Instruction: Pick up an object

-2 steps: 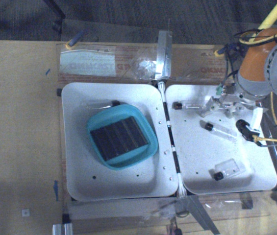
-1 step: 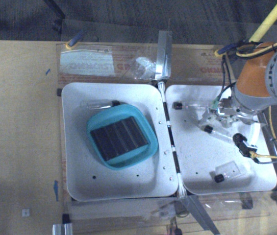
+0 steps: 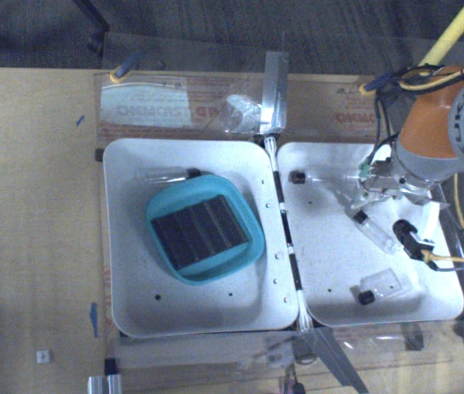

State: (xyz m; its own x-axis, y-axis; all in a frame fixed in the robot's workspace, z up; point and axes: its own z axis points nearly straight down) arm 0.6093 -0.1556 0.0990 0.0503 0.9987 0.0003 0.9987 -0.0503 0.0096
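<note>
My gripper [image 3: 369, 194] hangs over the upper right part of the right bin [image 3: 330, 302], low above its floor. Just below it lies a clear tube with a dark end [image 3: 373, 228]; whether they touch is unclear. A small black cap on a clear stick [image 3: 298, 176] lies near the bin's upper left corner. A small clear piece with a black end [image 3: 379, 286] rests near the front right. In the left bin [image 3: 125, 286] a teal tub holding a dark ribbed insert [image 3: 203, 230] sits in the middle, with a clear pen-like item [image 3: 170, 175] behind it.
A metal bar [image 3: 275, 93] and crumpled clear plastic [image 3: 241, 112] lie on the brown board behind the bins. A ridge [image 3: 285, 236] divides the two bins. Bare wooden bench [image 3: 26, 220] stretches to the left.
</note>
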